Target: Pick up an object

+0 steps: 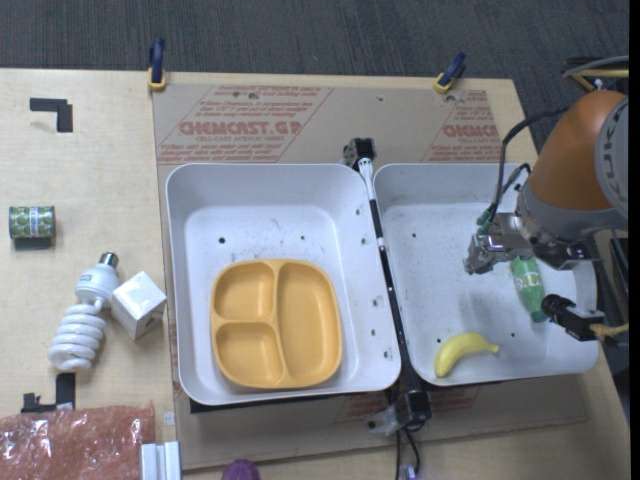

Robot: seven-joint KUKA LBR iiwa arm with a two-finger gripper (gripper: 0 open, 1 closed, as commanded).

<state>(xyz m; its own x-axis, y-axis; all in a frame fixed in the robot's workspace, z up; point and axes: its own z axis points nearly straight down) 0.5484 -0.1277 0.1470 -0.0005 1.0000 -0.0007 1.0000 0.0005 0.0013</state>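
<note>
Banana lies below-left of gripper; green bottle sits just right, long axis near vertical. Gripper's opening cannot be told; nothing is seen held.

You can read red print on the brown protective sheet under the bins: "CHEMCAST" at upper middle of the frame, repeated but partly cut off at upper right. The smaller lines beneath are too blurred to read.

Single fixed camera above bench, angled down, both bins in frame.
</note>
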